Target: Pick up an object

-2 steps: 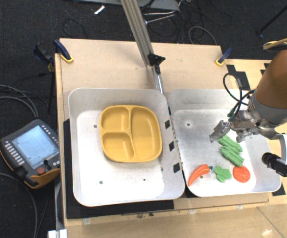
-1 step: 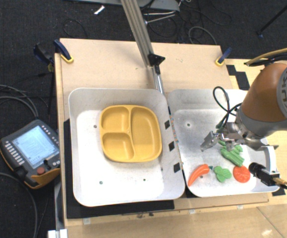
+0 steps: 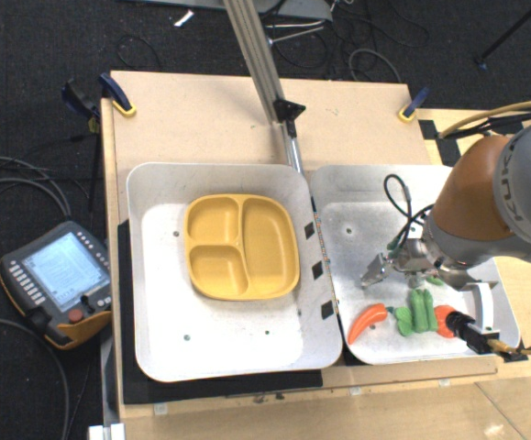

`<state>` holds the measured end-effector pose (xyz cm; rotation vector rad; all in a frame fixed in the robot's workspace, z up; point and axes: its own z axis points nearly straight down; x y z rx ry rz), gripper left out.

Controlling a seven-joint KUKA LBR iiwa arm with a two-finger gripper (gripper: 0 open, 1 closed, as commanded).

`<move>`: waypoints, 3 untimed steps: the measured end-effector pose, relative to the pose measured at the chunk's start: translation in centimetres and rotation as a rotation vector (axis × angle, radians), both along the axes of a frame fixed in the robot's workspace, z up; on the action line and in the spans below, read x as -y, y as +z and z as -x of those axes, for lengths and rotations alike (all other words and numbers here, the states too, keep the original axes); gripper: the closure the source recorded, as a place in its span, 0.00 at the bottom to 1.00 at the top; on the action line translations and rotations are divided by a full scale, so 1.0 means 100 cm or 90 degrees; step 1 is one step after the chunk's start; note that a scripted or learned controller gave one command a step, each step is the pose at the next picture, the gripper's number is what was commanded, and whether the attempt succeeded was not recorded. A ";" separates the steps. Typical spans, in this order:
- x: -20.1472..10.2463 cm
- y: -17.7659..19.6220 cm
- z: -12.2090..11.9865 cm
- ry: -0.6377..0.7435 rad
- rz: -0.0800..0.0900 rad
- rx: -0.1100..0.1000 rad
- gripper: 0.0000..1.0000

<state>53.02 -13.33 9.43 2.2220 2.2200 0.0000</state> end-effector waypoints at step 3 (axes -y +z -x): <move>-0.007 0.119 -0.005 0.003 0.001 0.004 1.00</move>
